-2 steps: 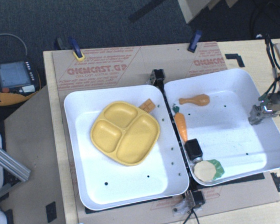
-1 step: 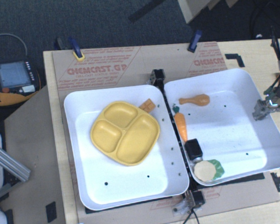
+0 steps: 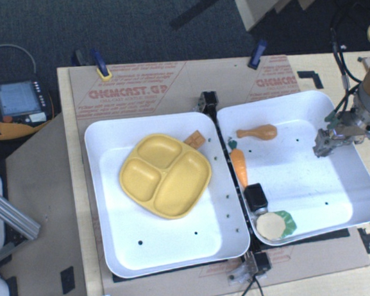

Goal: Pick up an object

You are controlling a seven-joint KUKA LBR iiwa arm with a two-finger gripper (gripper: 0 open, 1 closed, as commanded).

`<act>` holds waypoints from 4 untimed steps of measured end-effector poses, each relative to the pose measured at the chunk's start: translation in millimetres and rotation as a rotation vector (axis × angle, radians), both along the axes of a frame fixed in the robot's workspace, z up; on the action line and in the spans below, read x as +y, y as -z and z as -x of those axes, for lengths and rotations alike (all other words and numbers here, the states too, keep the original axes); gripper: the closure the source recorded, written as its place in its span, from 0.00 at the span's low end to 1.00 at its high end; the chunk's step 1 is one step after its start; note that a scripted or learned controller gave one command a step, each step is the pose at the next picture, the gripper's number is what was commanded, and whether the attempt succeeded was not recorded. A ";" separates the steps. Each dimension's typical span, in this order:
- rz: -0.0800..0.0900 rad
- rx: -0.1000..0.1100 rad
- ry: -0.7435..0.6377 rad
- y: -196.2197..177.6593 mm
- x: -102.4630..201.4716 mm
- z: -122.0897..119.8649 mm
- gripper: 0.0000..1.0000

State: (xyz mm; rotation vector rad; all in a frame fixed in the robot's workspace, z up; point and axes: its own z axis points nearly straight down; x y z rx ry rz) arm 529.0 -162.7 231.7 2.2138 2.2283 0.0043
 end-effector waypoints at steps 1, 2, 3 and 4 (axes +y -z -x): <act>-0.001 0.004 0.001 8.2 46.0 -8.2 1.00; 0.001 0.002 0.006 15.2 88.8 -22.5 1.00; -0.001 0.006 0.001 22.3 139.7 -27.2 1.00; 0.001 -0.001 0.001 12.2 185.9 -45.8 1.00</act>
